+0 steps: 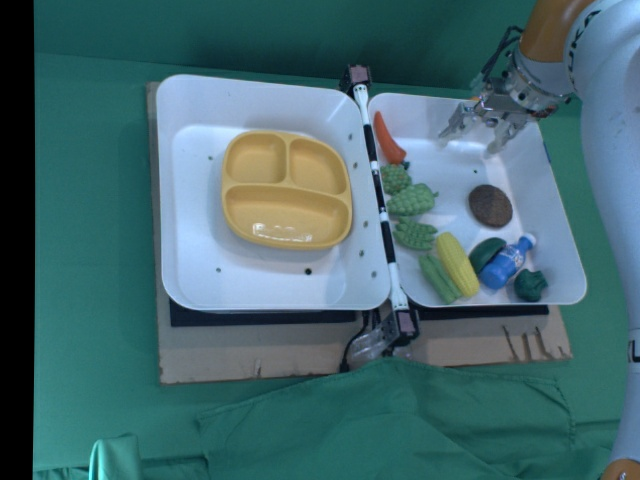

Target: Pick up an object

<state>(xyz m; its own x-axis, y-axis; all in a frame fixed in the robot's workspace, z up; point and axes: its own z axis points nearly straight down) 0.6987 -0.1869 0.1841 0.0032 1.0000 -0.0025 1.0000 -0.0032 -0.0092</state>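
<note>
My gripper (pixel 470 138) hangs over the far part of the right bin (pixel 560 268), its fingers spread open with nothing between them. Below it in that bin lie a brown round patty (pixel 490 205), an orange carrot (pixel 389 139) by the divider, several green vegetables (pixel 411 201), a yellow corn cob (pixel 457 263), a green pod (pixel 437 279), a dark green cucumber piece (pixel 486 253), a blue bottle (pixel 506 262) and a dark green broccoli (pixel 530 285). The patty sits just in front of and slightly right of the gripper.
The left bin (pixel 200 268) holds a yellow three-compartment plate (pixel 287 188). A black-and-white divider bar (pixel 378 198) runs between the bins. Green cloth (pixel 400 418) bunches up in front of the bench. The arm (pixel 610 118) comes down along the right side.
</note>
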